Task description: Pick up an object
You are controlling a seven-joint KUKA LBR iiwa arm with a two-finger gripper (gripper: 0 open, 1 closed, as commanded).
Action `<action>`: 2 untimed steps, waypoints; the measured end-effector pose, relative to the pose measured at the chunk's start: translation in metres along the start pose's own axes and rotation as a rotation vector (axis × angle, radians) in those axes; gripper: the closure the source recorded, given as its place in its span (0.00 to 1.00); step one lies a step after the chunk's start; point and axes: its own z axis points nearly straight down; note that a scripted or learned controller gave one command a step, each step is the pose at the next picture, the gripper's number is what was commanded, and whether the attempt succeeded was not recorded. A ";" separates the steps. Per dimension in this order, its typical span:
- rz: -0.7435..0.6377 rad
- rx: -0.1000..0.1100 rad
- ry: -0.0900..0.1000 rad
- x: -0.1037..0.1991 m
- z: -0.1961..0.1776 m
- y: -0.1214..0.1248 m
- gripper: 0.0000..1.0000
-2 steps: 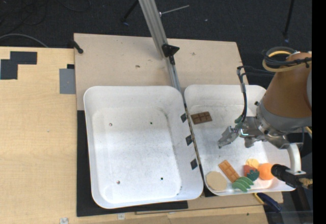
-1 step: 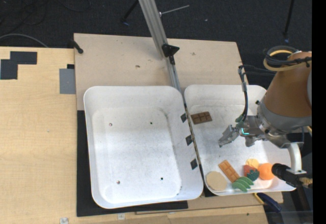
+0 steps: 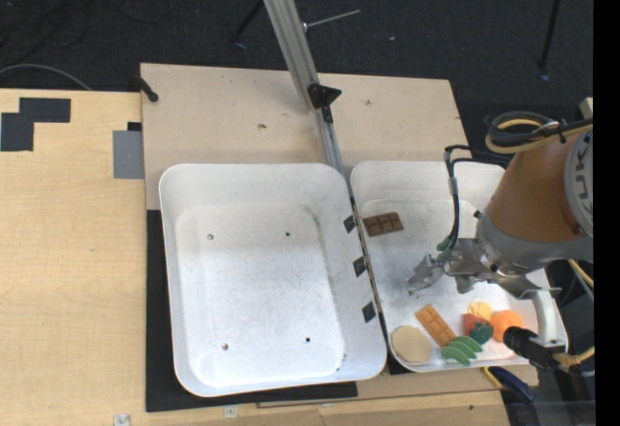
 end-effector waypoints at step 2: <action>0.005 -0.007 -0.001 0.009 0.060 -0.004 0.00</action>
